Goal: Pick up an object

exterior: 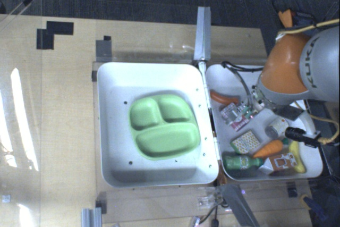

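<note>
Carrot (pixel 271 148) near right bin (pixel 225 78) front edge, among clutter.

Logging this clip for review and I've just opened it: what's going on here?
A grey and orange robot arm reaches in from the right over the right bin, which holds a jumble of small things: a carrot, a green bottle, a hot dog and some packets. Its gripper hangs low among them, and nothing looks lifted yet. The left bin holds a green divided tray.
</note>
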You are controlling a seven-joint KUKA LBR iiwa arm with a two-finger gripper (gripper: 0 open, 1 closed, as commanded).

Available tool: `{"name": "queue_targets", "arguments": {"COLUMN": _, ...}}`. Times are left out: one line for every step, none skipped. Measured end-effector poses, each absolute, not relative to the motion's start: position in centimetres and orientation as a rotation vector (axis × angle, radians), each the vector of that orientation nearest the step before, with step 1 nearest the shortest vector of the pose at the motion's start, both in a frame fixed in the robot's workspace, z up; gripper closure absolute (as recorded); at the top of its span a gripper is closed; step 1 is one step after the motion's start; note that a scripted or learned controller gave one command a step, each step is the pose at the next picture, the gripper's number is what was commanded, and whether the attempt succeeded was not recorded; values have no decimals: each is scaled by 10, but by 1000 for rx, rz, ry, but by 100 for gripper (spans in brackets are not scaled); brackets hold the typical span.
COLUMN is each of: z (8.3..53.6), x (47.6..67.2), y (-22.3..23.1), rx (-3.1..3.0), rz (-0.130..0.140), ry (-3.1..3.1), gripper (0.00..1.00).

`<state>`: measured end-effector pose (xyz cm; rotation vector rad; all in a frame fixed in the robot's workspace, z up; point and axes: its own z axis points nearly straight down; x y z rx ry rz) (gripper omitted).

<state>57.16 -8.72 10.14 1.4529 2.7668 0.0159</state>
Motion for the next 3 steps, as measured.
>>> {"name": "queue_targets", "arguments": {"z": 186, "x": 555, "y": -65, "rx": 1648, "rz": 5, "ry": 2667, "gripper": 100}}
{"name": "queue_targets", "arguments": {"z": 185, "x": 554, "y": -68, "rx": 1575, "rz": 4, "ry": 2712, "gripper": 100}}
{"name": "queue_targets", "arguments": {"z": 197, "x": 556, "y": -67, "rx": 1567, "rz": 9, "ry": 2709, "gripper": 100}}
